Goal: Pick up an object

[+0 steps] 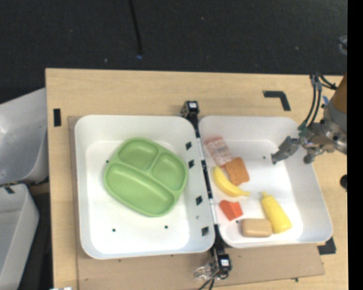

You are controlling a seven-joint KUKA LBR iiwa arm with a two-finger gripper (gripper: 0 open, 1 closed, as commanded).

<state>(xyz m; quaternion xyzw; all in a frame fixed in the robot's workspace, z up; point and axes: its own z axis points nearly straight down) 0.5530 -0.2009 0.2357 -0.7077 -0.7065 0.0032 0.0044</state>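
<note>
The gripper (296,151) hangs over the right edge of the right bin (302,222), fingers spread apart and holding nothing. The banana (228,185), yellow bottle (276,213) and other toys lie by the bin's left and bottom edges, so picking up is not yet done.

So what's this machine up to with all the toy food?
A robot arm reaches in from the right, its gripper over the right bin, holding nothing. That bin has a banana, a yellow bottle, an orange block and other small items. The left bin holds a green divided plate.
</note>
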